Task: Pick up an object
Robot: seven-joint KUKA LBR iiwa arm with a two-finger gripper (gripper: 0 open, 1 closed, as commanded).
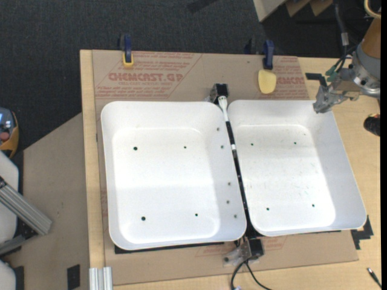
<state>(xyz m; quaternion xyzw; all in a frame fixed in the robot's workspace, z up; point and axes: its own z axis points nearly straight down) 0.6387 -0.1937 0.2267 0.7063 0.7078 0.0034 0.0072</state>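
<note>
1. bench board (151,71): a flat brown sheet clamped at its far edge, bearing both bins.
2. left bin (121,222) and right bin (344,180): shallow white trays side by side, touching along the centre seam. only small dark dots show on their floors.
3. arm (370,59): enters from the right, wrist over the far right corner of the right bin.
4. gripper (323,103): hangs at that bin's rim. claw state: cannot tell, too small and dark to read.
5. yellow object (266,81): the only loose item seen; it lies on the board just beyond the right bin's far edge, outside both bins. judged light, smooth and probably rigid; grasp across its narrower width, near mid-body.
</note>
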